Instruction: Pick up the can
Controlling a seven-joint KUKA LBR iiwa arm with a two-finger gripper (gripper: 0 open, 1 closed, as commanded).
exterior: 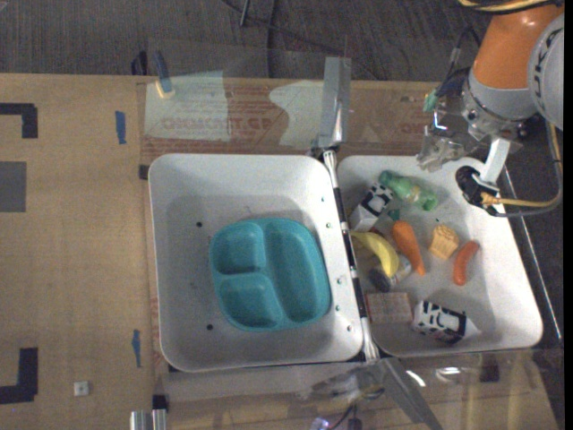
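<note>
The can [440, 321], as best we read it, is the black-and-white patterned cylinder lying on its side in the near part of the right bin [524, 285], just right of a brown square [388, 307] and apart from the sausage [464, 262] farther back. We judge it stiff, light (likely a toy, like the food around it) and smooth, so it may roll or slip; the best hold is across the round body at mid-length, not on the ends. The gripper [439, 155] hangs over the far edge of the right bin, well apart from the can, with nothing seen in it; whether it is wide or narrow we cannot tell, as it is blurred and seen from above. Hard to make out: a second black-and-white thing [374, 206] by the green bottle [407, 189] could be the can instead, and a dark thing [380, 280] is half hidden under the banana [380, 251]. The arm [519, 43] is cut off at the right.
</note>
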